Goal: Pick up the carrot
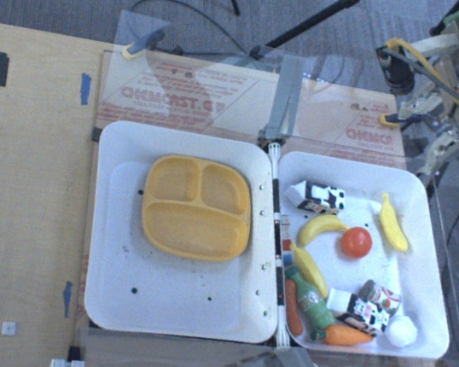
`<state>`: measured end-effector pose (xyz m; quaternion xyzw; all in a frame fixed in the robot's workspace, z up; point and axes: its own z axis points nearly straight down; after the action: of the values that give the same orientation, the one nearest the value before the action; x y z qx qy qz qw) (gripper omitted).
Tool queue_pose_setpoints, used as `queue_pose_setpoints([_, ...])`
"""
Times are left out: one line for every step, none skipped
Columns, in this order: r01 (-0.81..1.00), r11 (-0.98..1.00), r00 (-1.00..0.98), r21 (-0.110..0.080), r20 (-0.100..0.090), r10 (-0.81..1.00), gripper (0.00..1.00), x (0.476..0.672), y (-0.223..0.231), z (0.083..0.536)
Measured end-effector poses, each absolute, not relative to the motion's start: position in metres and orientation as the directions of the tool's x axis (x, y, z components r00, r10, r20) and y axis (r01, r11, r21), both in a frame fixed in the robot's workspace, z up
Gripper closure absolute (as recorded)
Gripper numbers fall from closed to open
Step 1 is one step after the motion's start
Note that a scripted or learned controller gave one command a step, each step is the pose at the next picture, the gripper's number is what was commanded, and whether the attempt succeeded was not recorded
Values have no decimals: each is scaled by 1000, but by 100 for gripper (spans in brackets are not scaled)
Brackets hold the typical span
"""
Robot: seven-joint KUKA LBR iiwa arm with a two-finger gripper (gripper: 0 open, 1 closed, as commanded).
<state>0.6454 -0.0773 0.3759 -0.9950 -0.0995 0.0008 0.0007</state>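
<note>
The carrot (347, 336) lies flat near the front edge of the right bin (436, 254), with its thick end pointing toward a white ball (401, 332) in the bin's front right corner. Just behind the carrot sits a small black and white cow toy (367, 313), and a green bottle (313, 308) lies right beside the carrot's thin end. A reddish sausage (293, 308) lies along the bin's left wall, next to the bottle. Farther back are two yellow bananas (319, 229) close together near the left side, a red tomato (356, 243) in the middle, and a third banana (394, 225) toward the back right. Another black and white toy (317, 198) rests near the back left corner. The left bin (110, 229) holds a yellow plate (197, 208) with three sections. The arm's gripper (442, 147) is up at the back right, past the right bin's far corner, well apart from the carrot and touching none of the toys. I cannot tell from here how the gripper is set.
</note>
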Motion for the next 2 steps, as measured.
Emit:
queue_pose_setpoints([343,-940,939,-4,-4,343,0,637,-149,211])
queue_pose_setpoints([201,-980,980,-1,-1,201,0,635,-205,235])
